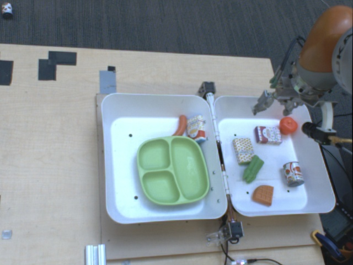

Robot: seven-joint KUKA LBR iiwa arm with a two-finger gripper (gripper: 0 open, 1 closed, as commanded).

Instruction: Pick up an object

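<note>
My gripper (274, 107) hangs over the far side of the right bin (319, 199), with its fingers spread open and nothing between them. Just below it in the view lie a dark red carton (268, 134) and a red tomato (288, 126). Further toward the front of this bin are a beige speckled box (243, 150), a green pepper (252, 169), a small can (293, 174) and an orange wedge (263, 195).
The left bin (118, 203) holds a green divided plate (173, 170), with an orange sausage-like piece (181, 125) and a small printed packet (196, 128) behind it. A clamp (207, 88) sits where the bins meet at the back. Cables run along the right bin's right side.
</note>
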